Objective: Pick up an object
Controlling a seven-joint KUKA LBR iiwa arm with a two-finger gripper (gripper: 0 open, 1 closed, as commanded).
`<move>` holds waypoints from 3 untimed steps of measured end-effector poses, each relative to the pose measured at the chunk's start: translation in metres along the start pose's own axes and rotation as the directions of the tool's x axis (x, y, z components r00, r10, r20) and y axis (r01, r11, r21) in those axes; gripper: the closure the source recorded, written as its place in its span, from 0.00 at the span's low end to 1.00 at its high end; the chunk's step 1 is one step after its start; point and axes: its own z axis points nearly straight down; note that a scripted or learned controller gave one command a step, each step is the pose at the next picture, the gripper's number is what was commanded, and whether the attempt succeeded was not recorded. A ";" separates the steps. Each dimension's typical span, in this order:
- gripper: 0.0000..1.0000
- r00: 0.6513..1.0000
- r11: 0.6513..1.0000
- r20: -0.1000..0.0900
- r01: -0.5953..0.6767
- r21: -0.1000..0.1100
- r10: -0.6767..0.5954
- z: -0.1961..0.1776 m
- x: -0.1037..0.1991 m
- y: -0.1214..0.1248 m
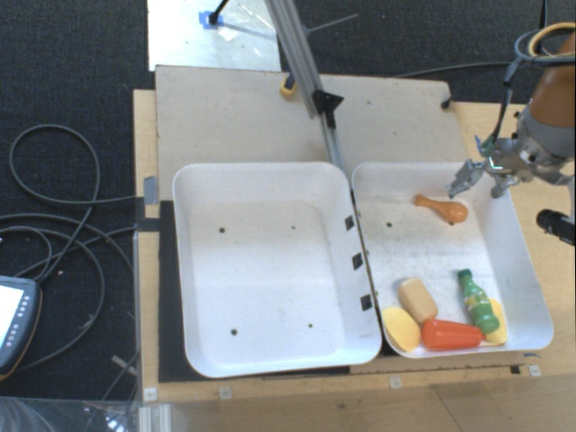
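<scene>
Camera view: pincer (481, 180) at three o'clock over right bin (522, 268), fingers spread, gripping nothing. Orange drumstick toy (441, 208) just at its seven o'clock, apart from fingertips. At bin's six o'clock: tan block (418, 299), yellow piece (401, 328), red pepper (450, 334), green bottle (477, 302). Left bin (193, 268) at nine o'clock.

Black cables (54, 196) on dark carpet, grey pole (292, 39) — tablet screen (13, 318) at left edge
</scene>
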 end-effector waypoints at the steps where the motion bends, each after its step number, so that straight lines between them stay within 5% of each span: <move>1: 0.00 1.000 1.000 0.002 0.002 -0.004 -0.002 -0.003 0.000 0.001; 3: 0.00 1.000 1.000 0.000 -0.002 0.001 0.002 0.097 0.005 -0.005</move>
